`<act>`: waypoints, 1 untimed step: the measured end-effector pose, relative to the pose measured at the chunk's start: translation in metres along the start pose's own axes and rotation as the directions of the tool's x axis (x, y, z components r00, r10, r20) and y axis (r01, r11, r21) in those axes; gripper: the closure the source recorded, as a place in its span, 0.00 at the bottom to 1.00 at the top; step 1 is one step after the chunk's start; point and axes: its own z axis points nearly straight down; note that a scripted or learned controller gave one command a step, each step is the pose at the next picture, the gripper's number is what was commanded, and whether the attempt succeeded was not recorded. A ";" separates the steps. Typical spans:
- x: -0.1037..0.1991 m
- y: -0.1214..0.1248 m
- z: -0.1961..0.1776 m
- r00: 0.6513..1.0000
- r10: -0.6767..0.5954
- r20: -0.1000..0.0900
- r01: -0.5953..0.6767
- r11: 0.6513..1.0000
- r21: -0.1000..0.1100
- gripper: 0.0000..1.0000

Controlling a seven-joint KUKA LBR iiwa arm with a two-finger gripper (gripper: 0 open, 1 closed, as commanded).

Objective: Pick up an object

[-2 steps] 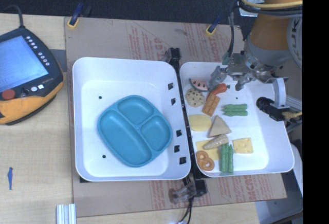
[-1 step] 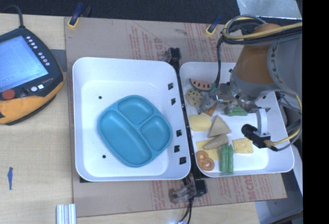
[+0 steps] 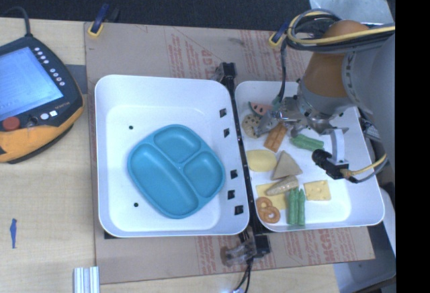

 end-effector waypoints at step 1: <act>0.003 0.030 -0.001 1.000 0.002 0.001 -0.002 1.000 0.000 0.00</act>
